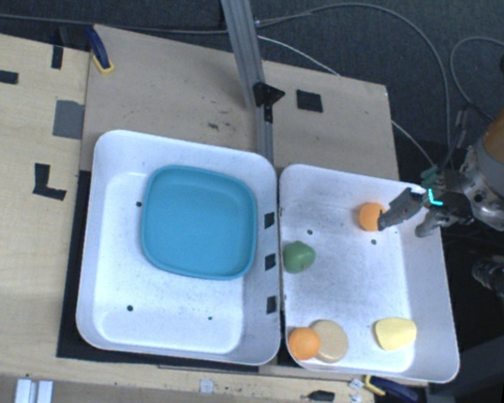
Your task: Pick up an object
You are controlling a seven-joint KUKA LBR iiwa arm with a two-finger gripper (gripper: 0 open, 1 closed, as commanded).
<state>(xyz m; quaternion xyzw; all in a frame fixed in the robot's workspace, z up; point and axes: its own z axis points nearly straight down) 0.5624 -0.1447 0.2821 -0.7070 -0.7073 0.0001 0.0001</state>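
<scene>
Right bin: bare floor through the middle, things kept near the walls. Claw low over the upper right rim, open, holding nothing. Orange ball just left of one finger, near the top wall.

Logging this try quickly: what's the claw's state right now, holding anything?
Claw: fingers spread open over the right bin, holding nothing; one fingertip sits beside the orange ball.

The open two-finger gripper hangs over the right white bin, one finger beside a small orange ball. A square blue plastic plate lies in the left white bin.
</scene>
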